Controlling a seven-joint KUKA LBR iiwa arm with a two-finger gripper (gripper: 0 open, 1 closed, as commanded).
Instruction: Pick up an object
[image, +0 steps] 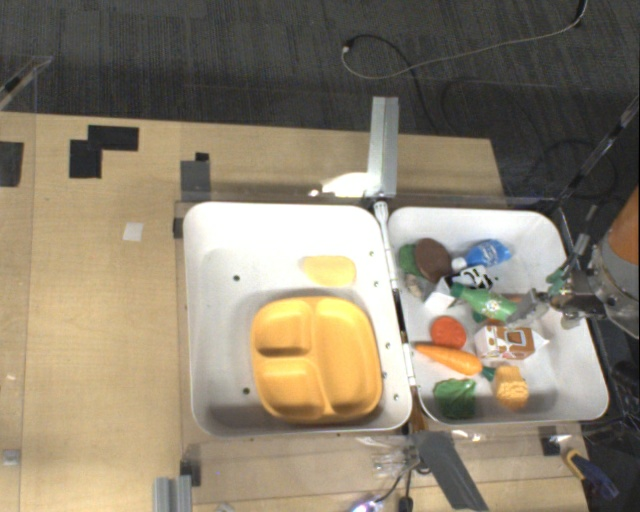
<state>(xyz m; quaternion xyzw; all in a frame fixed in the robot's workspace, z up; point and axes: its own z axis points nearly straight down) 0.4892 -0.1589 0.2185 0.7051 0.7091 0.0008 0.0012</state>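
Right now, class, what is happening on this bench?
A grey robot arm reaches in from the right, its gripper hovering over the right edge of the right bin. That bin holds a heap of toy food, including a carrot, a tomato, broccoli and a small carton. Nothing appears lifted yet. The left bin holds a yellow divided tray.

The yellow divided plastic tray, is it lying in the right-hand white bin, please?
No, the yellow divided plastic tray lies in the left white bin, while the right white bin holds the small toy foods.
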